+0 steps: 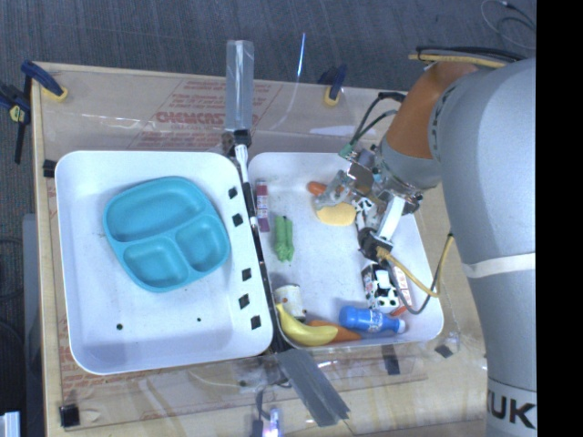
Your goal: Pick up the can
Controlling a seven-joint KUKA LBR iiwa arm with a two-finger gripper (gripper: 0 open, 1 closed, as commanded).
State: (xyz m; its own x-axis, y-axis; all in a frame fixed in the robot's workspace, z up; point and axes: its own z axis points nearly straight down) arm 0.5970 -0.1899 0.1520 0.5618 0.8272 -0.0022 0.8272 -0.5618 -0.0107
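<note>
The gripper (369,238) hung over the right bin (421,244), in its right-hand half; whether it was parted or closed could not be determined. The small white can (287,296) stood near the bin's front left corner, just behind the banana (305,331), well apart from the gripper, to its lower left.

Both bins (82,335) are looking like smooth white plastic, faintly glossy. The blue plate (166,232) is showing a matt plastic finish. The banana (305,331) is gleaming like plastic, the worktop (118,98) seemingly lying under clear sheeting.
</note>
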